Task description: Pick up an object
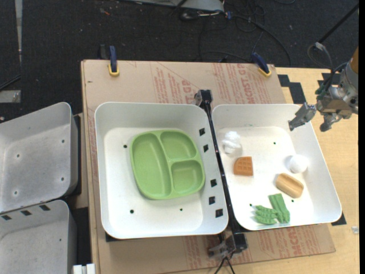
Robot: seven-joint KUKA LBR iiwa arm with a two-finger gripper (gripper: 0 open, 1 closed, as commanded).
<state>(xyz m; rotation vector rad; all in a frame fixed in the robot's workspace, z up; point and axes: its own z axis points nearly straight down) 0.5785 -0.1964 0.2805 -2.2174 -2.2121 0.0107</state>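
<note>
Above the right bin's (pixel 319 153) far right rim, the gripper (pixel 313 120) hangs with fingers spread, holding nothing; the nearest object, a white ball (pixel 297 163), lies below-left on the bin floor

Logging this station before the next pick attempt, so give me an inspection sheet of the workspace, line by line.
Surface: cardboard-topped bench bearing two white bins, left bin and right bin, side by side.
Job's things: right bin holds a white lump, orange waffle, white ball, bread roll and green toy.
Clutter: green divided plate in the left bin.
Grippers: gripper above the right bin's far right corner, jaws apart, holding nothing.
Cables: loose cables on the floor beyond the bench.
Surroundings: spare white trays at left.
</note>
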